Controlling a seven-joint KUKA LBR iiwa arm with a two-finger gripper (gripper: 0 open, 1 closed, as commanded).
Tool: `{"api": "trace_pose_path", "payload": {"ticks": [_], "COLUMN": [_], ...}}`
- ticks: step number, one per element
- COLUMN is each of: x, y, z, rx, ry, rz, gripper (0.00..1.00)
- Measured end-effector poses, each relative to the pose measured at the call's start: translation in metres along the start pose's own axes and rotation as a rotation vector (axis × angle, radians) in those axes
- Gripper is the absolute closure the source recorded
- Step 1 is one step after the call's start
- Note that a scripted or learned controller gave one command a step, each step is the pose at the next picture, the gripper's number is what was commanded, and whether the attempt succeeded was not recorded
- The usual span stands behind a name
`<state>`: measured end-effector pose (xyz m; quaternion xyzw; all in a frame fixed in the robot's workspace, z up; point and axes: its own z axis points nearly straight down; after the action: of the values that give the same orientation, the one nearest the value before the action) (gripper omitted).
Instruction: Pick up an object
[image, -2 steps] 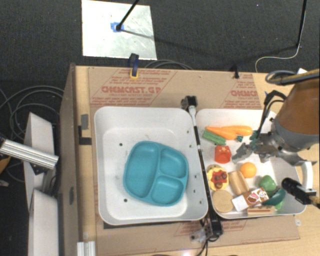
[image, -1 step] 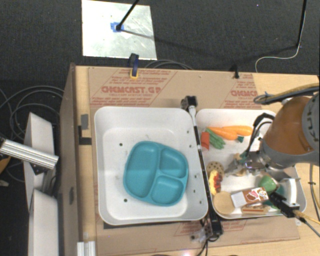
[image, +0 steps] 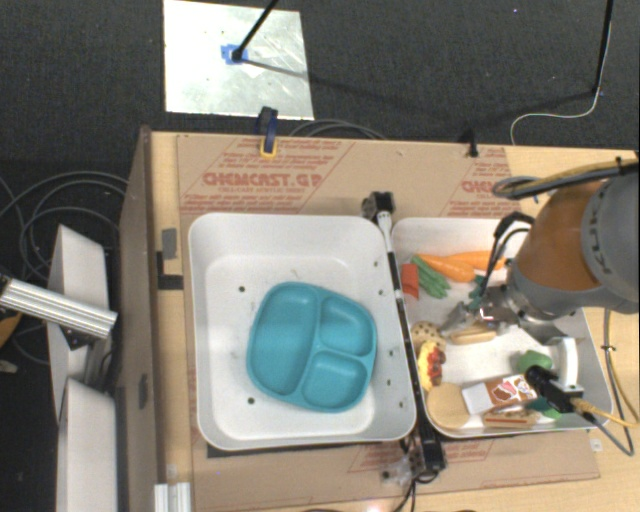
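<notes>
The pincer (image: 478, 313) hangs low in the right bin (image: 596, 352), among toy food; whether it is wide or narrow I cannot tell. A tan stick (image: 473, 337) lies just beneath it, a carrot (image: 455, 266) beyond. The step looks like reaching for a grasp; next it must close, then lift. The left bin (image: 215, 250) bears a blue plate (image: 311, 345).

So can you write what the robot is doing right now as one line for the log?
task: pick up an object | gripper: low in right bin, among toy food | carrot: behind gripper | blue plate: left bin | grasp: unconfirmed
</notes>
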<state>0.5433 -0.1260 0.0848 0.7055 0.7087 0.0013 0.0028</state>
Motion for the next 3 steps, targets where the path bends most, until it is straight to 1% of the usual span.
{"api": "trace_pose_path", "payload": {"ticks": [1, 2, 3], "x": [0.015, 0.028, 0.03], "y": [0.078, 0.114, 0.114], "z": [0.0, 0.006, 0.006], "rx": [-0.002, 0.071, 0.059], "ry": [0.001, 0.002, -0.005], "rz": [-0.004, 0.013, 0.009], "gripper": [0.0, 0.0, 0.0]}}
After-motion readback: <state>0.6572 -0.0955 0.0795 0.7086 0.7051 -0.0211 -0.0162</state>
